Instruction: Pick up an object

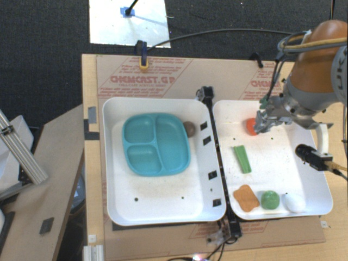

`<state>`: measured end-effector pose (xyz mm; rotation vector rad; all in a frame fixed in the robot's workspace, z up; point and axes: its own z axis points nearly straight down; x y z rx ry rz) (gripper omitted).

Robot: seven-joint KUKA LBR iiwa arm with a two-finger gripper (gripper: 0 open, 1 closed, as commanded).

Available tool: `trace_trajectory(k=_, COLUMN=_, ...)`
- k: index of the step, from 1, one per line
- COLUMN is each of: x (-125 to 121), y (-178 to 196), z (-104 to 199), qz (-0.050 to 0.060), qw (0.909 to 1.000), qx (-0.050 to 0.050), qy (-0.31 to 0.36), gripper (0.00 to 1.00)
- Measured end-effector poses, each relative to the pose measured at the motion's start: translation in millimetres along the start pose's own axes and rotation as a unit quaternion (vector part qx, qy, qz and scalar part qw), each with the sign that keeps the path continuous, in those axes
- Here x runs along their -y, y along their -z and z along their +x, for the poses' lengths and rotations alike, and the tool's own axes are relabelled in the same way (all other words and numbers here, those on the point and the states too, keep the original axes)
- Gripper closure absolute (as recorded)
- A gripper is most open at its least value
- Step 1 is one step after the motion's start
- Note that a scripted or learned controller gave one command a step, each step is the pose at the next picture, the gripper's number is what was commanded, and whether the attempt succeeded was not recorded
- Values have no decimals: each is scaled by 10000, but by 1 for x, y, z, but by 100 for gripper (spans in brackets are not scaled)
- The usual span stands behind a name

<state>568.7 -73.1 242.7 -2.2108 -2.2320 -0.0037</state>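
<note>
Gripper (262, 123) hangs low in the right bin (310, 170), right beside a small red thing (250, 125) near the back wall. Whether the jaws are apart or together cannot be told. To do well, the robot should center on the red thing, close gently, then lift straight up.
</note>
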Motion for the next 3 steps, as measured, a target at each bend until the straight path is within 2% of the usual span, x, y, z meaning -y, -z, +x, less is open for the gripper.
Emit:
trace_trajectory(k=2, x=-2, y=-14, z=111, qz=1, qw=10000, qx=-5, qy=5, gripper=100)
trace_trajectory(k=3, x=-15, y=-6, z=160, qz=-7, qw=10000, qx=-6, qy=2, gripper=100)
